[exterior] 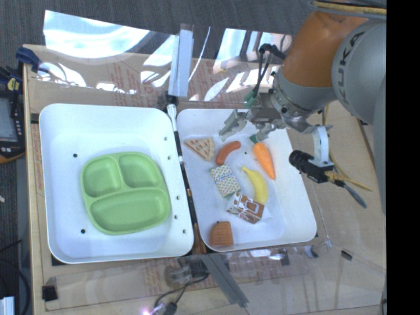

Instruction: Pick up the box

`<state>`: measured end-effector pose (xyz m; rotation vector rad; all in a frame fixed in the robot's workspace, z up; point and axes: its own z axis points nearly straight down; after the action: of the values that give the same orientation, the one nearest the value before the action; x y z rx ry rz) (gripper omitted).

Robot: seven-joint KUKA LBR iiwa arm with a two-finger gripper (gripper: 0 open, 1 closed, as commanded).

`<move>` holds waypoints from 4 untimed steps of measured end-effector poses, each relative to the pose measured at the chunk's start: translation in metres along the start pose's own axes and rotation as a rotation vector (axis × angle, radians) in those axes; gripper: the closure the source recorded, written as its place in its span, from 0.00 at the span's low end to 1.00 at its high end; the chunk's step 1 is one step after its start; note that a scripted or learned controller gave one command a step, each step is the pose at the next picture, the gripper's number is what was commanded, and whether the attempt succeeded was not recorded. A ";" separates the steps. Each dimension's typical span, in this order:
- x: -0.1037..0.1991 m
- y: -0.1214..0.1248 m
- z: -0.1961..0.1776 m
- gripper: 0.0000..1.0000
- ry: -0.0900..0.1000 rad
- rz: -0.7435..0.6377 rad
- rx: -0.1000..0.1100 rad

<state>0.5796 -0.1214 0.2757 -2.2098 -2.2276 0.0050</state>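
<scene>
A small box point(224, 180) with a pale green and white pattern lies in the middle of the right bin point(298, 218). A second brown and white patterned box point(245, 208) lies just below it. My gripper point(245, 129) hovers over the bin's far part, above the sausage point(228, 151) and the carrot point(264, 159). Its two fingers are spread open with nothing between them. The gripper stands apart from both boxes, further back in the bin.
The right bin also holds a sandwich wedge point(201, 147), a banana point(256, 184) and a brown cookie point(222, 233). The left bin point(56, 130) holds a green divided tray point(125, 192). A black fitting point(308, 165) juts out at the right bin's right rim.
</scene>
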 end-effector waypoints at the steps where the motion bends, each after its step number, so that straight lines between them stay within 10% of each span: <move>1: -0.021 -0.053 0.082 0.00 -0.001 0.096 0.001; 2: -0.011 -0.033 0.174 0.00 -0.001 -0.001 -0.001; 3: -0.012 -0.034 0.165 1.00 -0.003 -0.005 0.001; 4: -0.012 -0.033 0.165 0.00 -0.004 -0.006 0.000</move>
<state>0.5454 -0.1339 0.1112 -2.2050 -2.2357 0.0093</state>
